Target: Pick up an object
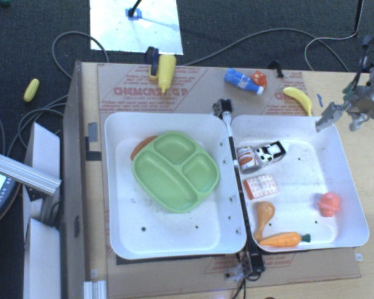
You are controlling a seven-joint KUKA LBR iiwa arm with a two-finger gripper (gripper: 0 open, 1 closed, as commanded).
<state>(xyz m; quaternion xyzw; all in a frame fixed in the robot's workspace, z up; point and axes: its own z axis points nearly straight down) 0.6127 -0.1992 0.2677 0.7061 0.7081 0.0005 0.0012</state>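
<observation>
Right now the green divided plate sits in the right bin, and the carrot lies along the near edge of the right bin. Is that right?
Not quite. The camera view shows the green divided plate in the left bin, not the right one. The rest holds: the carrot lies along the near edge of the right bin.

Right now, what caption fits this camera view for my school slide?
Open gripper hovers over the right bin of toys; a green plate fills the left bin.
</observation>
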